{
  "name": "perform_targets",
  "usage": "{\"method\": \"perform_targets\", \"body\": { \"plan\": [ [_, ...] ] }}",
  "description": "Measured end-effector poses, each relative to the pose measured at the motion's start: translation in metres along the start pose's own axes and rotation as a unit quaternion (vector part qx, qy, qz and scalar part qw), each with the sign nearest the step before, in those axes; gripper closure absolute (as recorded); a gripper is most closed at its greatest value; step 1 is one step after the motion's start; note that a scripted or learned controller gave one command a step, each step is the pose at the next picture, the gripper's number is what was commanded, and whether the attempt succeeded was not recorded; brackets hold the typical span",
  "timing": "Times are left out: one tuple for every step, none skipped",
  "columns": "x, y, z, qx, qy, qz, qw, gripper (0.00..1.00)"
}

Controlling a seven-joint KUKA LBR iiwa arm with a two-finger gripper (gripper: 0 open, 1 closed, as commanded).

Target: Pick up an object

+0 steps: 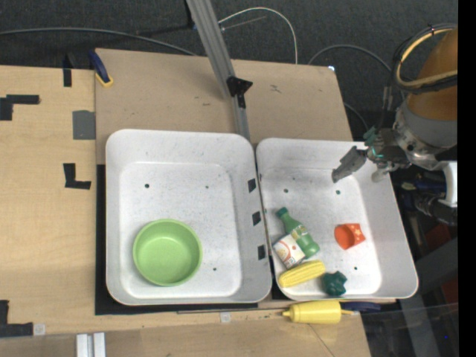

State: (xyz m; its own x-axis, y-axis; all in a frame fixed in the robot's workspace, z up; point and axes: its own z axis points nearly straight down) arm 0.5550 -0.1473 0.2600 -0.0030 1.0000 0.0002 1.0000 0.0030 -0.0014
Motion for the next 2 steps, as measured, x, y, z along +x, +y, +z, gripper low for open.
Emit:
{"method": "perform_targets", "body": {
  "plan": [
    [0.000,0.000,0.000,0.000,0.000,0.000,1.0000,0.00],
    [0.000,-0.006,0.045,0.002,0.000,0.001,1.0000,0.00]
  ]
}}
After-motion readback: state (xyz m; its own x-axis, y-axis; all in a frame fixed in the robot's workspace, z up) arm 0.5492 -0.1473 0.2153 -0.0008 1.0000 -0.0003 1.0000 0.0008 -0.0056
